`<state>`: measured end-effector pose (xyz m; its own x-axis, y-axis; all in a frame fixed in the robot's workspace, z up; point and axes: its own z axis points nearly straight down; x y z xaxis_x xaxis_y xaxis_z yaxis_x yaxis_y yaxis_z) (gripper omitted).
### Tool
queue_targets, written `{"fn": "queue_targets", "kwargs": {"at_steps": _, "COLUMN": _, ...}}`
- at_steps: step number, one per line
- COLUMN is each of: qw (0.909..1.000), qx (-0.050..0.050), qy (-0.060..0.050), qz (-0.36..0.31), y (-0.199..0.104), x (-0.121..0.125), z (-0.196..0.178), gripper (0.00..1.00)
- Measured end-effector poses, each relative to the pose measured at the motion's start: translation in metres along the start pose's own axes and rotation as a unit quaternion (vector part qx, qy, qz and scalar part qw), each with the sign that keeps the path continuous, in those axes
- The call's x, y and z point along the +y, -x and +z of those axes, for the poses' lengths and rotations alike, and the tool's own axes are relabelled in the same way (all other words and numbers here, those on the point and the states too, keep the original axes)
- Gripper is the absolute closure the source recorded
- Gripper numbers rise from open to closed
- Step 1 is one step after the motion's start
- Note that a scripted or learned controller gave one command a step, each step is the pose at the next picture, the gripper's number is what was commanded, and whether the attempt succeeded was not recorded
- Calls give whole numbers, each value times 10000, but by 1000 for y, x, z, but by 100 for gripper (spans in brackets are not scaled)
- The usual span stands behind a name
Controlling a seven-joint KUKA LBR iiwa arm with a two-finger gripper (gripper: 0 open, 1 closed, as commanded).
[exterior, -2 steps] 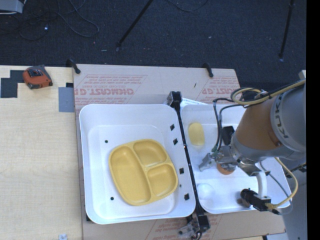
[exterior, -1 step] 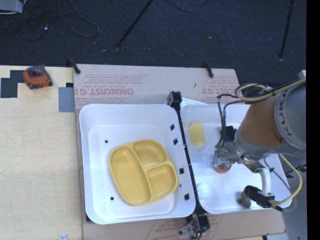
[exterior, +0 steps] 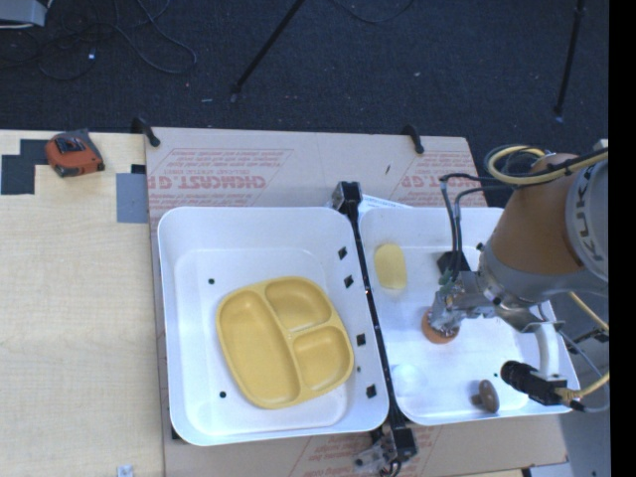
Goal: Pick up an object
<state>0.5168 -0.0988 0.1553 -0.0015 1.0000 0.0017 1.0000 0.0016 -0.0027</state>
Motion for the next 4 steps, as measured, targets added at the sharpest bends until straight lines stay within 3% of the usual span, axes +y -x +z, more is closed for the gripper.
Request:
{"fn": "queue_targets", "kwargs": {"at_steps": 1, "qw": 10000, "qx": -5, "qy": 8, "qz": 4, "y": 1, "x": 1, "z": -48, "gripper": 100}}
{"fn": "queue_targets", "kwargs": {"at_steps": 2, "qw": 10000, "qx": 1, "qy": -11, "qz": -11, "y": -55, "x": 11, "z": -51, "gripper": 100}}
{"fn": "queue_targets", "kwargs": {"at_steps": 4, "qw": 10000, "qx": -3, "qy": -3, "qz": -12, "y": -162, "x": 61, "z": -67, "gripper": 100}}
